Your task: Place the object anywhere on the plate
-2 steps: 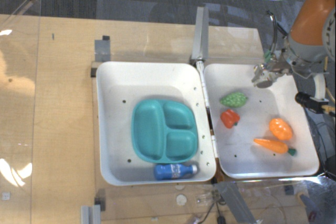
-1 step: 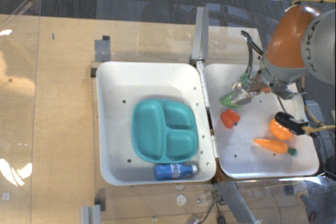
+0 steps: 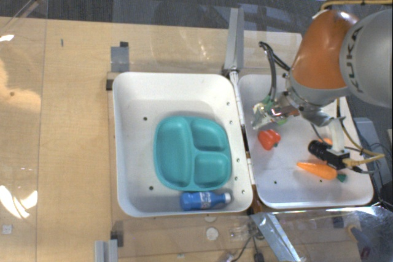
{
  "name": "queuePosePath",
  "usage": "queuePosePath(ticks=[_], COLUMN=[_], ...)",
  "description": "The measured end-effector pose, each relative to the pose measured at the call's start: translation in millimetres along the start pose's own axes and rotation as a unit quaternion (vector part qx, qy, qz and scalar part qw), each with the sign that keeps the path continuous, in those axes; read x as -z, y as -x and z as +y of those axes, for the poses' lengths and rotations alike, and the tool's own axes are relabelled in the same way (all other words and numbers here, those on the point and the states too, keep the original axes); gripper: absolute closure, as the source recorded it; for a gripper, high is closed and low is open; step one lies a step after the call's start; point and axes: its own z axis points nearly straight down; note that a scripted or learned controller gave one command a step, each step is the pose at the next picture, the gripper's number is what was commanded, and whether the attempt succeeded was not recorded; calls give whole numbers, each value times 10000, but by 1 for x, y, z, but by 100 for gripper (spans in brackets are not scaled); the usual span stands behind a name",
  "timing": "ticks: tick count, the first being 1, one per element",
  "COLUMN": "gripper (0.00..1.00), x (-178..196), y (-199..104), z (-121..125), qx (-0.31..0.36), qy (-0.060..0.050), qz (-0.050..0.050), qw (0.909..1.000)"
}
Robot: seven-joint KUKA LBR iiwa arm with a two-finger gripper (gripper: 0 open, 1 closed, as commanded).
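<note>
Teal plate (image 3: 191, 152) mid-bin, margins around

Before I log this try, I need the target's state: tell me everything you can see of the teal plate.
The teal plate looks like smooth moulded plastic, a rounded rectangle split by raised ridges into three compartments: one long one on its left, two smaller ones on its right. It lies flat on the floor of the left white bin, turned slightly askew. A blue bottle lies on its side just below the plate, close to its edge; contact is unclear.
</note>
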Motion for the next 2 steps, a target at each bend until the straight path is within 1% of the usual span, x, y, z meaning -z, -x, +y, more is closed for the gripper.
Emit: queuePosePath(ticks=[1,2], gripper=[100,0], x=[-1,-1], y=[-91,-90], z=[2,2], qx=[16,7], qy=[-13,-10], qz=[8,7], qw=[10000,10000])
